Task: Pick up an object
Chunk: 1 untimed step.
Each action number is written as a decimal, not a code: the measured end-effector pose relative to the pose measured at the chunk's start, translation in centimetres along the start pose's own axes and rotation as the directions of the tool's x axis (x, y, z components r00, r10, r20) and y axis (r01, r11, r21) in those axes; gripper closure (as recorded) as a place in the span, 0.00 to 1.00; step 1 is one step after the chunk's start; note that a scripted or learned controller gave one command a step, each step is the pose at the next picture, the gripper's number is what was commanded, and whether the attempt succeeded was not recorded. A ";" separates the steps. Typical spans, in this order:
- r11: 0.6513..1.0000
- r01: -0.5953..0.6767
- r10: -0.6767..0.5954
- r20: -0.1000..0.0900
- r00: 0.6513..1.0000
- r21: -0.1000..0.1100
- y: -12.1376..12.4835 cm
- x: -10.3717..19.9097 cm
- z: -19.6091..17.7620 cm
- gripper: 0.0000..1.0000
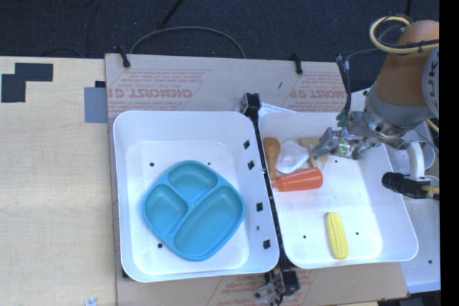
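Note:
In the right bin point(391, 244) lie an orange carrot point(298, 180), a white rounded object point(291, 157), a tan bread-like piece point(271, 152) along the divider, and a yellow corn cob point(337, 234) near the front. My gripper point(328, 145) hangs low over the bin's back part, just right of the white object and above the carrot's right end. Its fingers point left toward those objects. Nothing shows between them.
The left bin point(133, 132) holds a blue divided plate point(193, 209). A black divider point(259, 183) runs between the two bins. Cardboard point(186, 82) lies under and behind the bins. The arm's orange band point(401, 72) stands at the right edge.

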State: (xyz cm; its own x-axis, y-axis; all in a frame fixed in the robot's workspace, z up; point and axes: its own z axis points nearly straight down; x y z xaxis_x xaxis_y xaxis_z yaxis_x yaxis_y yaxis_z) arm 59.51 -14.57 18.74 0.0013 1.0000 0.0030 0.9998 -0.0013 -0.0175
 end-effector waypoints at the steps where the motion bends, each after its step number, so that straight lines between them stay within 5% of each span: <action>1: 1.000 0.002 -0.002 0.002 1.000 -0.014 0.3 0.0 -0.9 0.00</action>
State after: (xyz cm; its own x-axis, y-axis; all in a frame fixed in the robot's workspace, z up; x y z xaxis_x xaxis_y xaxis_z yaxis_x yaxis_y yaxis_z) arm 59.80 -14.58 19.62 -0.0005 1.0000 0.0009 1.0000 0.0005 -0.0033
